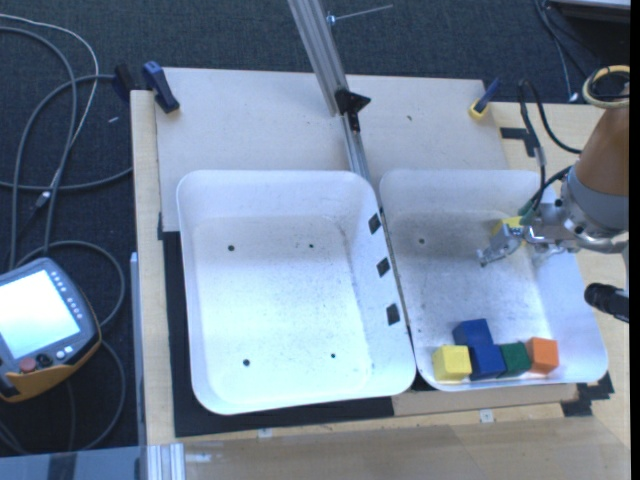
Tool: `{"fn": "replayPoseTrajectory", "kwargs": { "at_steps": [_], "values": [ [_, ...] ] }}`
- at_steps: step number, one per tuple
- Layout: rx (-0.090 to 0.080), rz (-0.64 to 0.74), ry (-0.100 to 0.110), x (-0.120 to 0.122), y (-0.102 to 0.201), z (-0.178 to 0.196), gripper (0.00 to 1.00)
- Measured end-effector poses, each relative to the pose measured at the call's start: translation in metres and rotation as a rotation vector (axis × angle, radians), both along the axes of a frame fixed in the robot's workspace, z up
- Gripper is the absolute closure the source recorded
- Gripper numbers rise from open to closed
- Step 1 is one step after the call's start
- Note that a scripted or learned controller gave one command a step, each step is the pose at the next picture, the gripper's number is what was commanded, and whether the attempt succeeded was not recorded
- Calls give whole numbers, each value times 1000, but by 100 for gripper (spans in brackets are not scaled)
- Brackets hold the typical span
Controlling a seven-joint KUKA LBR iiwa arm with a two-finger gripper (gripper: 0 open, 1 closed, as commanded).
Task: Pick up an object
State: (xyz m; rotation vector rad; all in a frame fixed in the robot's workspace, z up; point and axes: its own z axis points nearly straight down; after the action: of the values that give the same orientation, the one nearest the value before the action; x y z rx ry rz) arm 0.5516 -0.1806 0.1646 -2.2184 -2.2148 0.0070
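Your targets sit in the right bin [570, 298], bunched against its near wall toward the near right corner: a yellow block [451, 361] at the left end, a blue block [478, 343] beside it and looking like the largest, then a green block [515, 357] and an orange block [543, 354] at the right end. They appear to touch one another in a row. The left bin [280, 288] holds no pieces that you can make out.

The claw [497, 252] hangs over the far half of the right bin, well apart from the blocks, with nothing between its fingers; whether they stand spread or closed you cannot tell from this angle.

Expect these blocks to be light, stiff and flat-sided, probably wood or hard plastic, so they should take a firm squeeze without harm, though smooth faces may slip if you catch only an edge. Your easiest choices are likely the yellow or the orange one, since each end piece has a free outer face. Take hold across two opposite flat sides, centred, and mind the bin wall just behind the row, which leaves little room for a finger there.
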Motion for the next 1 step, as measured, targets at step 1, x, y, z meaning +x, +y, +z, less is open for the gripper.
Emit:
{"fn": "replayPoseTrajectory", "kwargs": {
  "at_steps": [1],
  "values": [
    [-3,3,-7,60,-36,-69,0]
  ]
}}
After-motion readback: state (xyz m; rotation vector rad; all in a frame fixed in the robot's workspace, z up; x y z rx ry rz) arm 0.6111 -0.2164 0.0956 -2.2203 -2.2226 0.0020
